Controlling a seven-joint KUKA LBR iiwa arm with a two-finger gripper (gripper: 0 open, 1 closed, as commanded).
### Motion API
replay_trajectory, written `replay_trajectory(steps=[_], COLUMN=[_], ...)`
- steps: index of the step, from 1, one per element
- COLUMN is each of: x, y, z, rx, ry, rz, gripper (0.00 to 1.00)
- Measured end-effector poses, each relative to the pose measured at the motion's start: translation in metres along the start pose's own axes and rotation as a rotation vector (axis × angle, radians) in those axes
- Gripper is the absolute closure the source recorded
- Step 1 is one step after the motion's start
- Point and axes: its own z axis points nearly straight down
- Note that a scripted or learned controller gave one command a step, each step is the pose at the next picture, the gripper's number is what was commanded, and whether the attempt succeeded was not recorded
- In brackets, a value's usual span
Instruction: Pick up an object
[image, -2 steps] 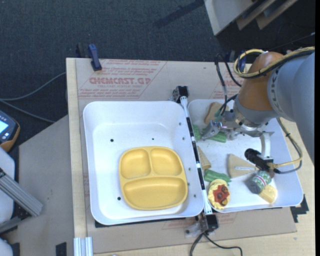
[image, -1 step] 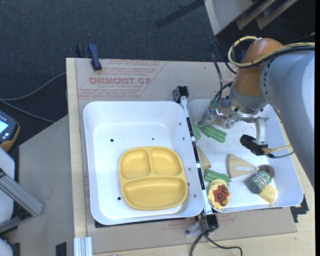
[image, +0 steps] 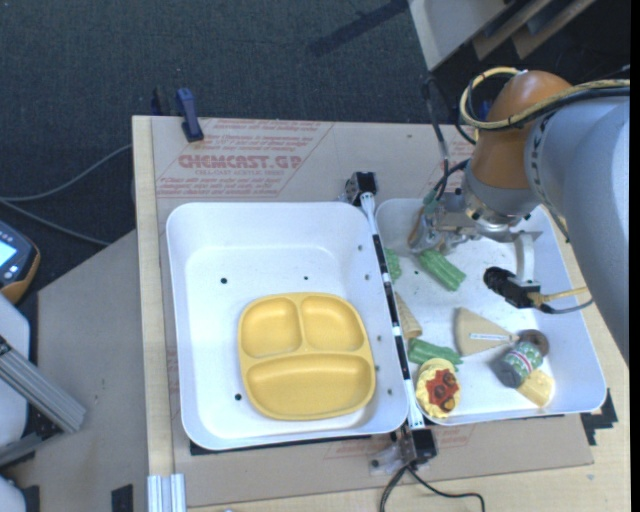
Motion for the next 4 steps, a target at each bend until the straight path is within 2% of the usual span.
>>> replay_trajectory(steps=[1,2,3,4], x=[0.061,0.056,0.033,-0.017], y=[-0.039,-0.039,-0.105,-0.104], z=[-0.096,-0.089,-0.089,0.01], rx=[-0.001,0.006,0.013,0.014], ry=[0.004,0.002,0.002,0.001], rz=[-0.004,0.001,0.007,0.007], gripper=[1.0,0.0,0.0,0.0])
